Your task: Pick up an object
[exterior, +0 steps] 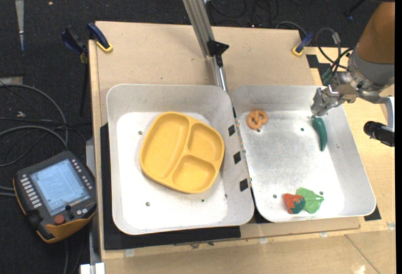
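**Arm poised over the right bin, above a green pepper**

The grey arm with its orange band (381,31) enters from the right edge, where most of its body is cut off, and bends down toward the far right corner of the right-hand shallow white bin (352,203). Its two-finger gripper (321,107) points downward just above the upper end of a dark green, pepper-shaped toy (321,132), which lies on the bin floor near the right wall. The fingertips are small and blurred, so whether they are spread or closed cannot be told, nor whether they touch the pepper.

The left-hand white bin (125,141) holds a yellow plastic plate with three compartments (182,152), tilted slightly. In the right bin, a red and green strawberry-like toy (302,202) rests near the front wall, its exact form hard to make out. A small tan pretzel-shaped piece (256,119) lies near the back left corner.
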`<state>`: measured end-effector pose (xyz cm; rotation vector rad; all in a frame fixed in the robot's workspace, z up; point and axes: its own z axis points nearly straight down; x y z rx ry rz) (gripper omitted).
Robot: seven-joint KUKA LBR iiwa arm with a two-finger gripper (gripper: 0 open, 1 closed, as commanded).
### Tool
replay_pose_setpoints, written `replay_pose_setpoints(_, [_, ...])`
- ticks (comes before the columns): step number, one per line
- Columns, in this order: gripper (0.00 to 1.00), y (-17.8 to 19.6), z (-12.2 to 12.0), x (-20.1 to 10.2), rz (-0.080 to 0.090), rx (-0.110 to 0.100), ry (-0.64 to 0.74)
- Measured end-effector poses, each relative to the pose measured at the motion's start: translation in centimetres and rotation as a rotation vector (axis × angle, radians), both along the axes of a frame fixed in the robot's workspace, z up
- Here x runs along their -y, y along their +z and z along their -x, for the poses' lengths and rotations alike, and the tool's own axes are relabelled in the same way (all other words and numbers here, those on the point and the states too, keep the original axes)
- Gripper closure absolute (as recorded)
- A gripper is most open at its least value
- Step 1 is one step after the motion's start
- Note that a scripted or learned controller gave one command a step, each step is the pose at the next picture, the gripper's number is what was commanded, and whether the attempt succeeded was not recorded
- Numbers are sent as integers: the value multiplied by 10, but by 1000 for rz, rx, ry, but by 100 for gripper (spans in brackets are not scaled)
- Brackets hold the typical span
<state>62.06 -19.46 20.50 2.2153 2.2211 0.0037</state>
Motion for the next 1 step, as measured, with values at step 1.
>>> replay_pose_setpoints(1, [100, 4, 15, -62, -4, -5, 5])
